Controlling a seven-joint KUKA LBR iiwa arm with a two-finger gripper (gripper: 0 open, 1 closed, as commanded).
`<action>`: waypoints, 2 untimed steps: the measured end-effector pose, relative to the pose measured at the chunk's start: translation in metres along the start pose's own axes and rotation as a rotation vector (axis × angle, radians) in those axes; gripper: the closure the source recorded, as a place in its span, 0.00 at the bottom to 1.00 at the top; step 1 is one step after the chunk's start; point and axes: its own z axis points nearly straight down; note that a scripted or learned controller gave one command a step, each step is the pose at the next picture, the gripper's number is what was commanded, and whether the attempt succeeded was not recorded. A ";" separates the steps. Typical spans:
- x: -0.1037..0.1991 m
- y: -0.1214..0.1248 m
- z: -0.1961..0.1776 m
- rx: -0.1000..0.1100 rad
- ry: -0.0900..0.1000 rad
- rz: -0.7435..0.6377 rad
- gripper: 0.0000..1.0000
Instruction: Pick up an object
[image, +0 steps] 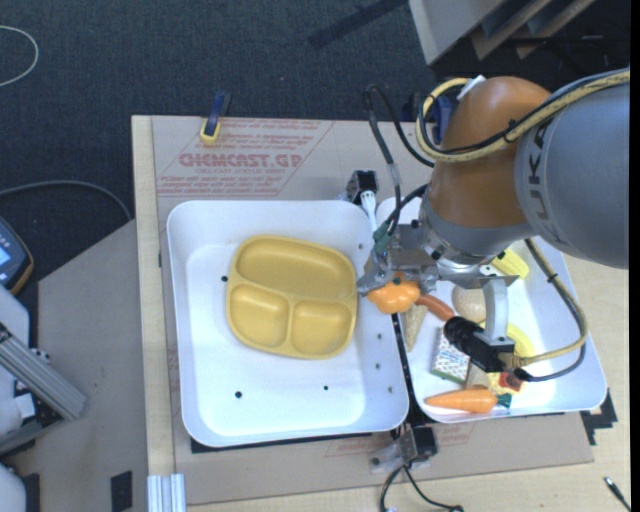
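We cannot tell how our gripper (392, 283) is set; the orange toy (393, 296) beneath could slip onto the bin wall (385, 330) if pinched off-centre.

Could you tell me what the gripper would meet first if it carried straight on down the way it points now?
Probably the orange toy right beneath the gripper, at the divide between the two white bins. Depth is unclear, so contact may already exist.
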 end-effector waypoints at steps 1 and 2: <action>0.009 0.002 -0.005 -0.005 -0.001 0.000 1.00; 0.016 -0.003 -0.002 -0.002 0.000 0.001 1.00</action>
